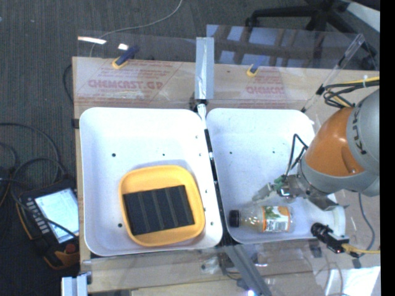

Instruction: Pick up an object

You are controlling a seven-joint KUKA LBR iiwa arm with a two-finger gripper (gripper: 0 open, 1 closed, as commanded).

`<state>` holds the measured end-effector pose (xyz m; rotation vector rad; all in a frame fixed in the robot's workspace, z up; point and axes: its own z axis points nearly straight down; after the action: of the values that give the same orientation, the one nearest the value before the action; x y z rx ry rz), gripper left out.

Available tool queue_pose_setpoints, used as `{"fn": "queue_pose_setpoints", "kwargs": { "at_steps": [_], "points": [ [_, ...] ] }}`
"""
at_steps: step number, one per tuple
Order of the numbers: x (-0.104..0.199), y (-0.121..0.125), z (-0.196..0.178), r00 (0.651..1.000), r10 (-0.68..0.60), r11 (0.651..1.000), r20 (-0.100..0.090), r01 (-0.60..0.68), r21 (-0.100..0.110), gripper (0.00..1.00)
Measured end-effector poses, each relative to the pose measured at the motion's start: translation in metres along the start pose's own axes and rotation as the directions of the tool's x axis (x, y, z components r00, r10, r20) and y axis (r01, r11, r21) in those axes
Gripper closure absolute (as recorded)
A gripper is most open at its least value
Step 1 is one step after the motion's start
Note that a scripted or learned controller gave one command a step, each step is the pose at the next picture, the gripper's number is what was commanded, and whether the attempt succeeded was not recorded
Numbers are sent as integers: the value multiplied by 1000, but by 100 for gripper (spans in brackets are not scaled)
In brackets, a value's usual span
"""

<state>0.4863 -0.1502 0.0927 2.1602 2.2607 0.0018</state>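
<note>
On the wooden bench (86, 88), two white bins (142, 134); jaws (276, 190) state unclear above bottle (262, 218)

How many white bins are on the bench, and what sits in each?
2. The left bin holds a yellow tray. The right bin holds a bottle lying on its side near the front, below the arm.
</note>
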Motion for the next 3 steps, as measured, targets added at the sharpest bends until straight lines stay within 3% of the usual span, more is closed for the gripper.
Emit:
{"fn": "queue_pose_setpoints", "kwargs": {
  "at_steps": [1, 2, 3],
  "points": [
    [-43, 12, -26, 994, 111, 994, -7, -111, 14, 0],
    [-57, 1, -2, 975, 224, 975, -15, -224, 3, 0],
    [21, 5, 0, 986, 165, 986, -4, -165, -9, 0]
  ]
}}
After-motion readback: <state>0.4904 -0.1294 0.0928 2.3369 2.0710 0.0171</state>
